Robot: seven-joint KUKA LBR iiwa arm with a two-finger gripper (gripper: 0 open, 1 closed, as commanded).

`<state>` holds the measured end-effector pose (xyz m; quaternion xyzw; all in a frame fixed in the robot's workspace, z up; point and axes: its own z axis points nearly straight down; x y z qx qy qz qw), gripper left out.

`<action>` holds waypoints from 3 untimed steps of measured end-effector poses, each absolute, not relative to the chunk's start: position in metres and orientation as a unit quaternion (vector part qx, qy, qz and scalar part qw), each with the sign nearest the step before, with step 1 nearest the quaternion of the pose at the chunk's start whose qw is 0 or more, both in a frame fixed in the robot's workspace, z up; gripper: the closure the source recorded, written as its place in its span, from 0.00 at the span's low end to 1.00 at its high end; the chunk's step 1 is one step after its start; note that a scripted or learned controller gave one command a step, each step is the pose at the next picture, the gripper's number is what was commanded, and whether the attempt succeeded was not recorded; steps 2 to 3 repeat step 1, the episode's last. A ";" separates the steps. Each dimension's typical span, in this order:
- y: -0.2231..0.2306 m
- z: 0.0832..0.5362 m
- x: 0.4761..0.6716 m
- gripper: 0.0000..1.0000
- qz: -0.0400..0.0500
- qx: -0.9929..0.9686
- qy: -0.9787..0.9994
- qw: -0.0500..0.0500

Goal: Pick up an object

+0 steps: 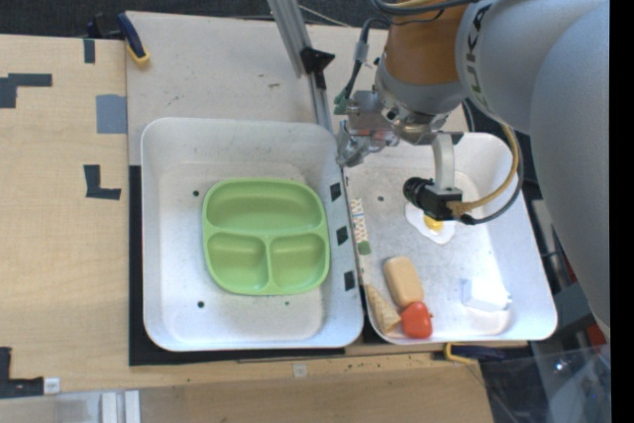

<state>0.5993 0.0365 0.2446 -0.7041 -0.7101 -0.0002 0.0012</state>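
Two white bins are seen on the worktop (59, 213), with the claw (349, 150) lowered at the divider between them; whether it is apart or together cannot be told. Just right of the claw, a fried-egg toy (436, 225) is seen in the right bin (530, 307). Below it lie a tan block (401, 279) and a red tomato (417, 320). Left of the claw, a green divided plate (265, 235) rests in the left bin (163, 302).

The bench (59, 213) bears two white bins (168, 243).
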 end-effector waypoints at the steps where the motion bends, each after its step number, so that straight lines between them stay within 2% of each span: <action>1: 0.084 0.239 0.602 1.00 0.001 -0.705 -0.710 0.001; 3: 0.084 0.239 0.602 1.00 0.001 -0.705 -0.710 0.001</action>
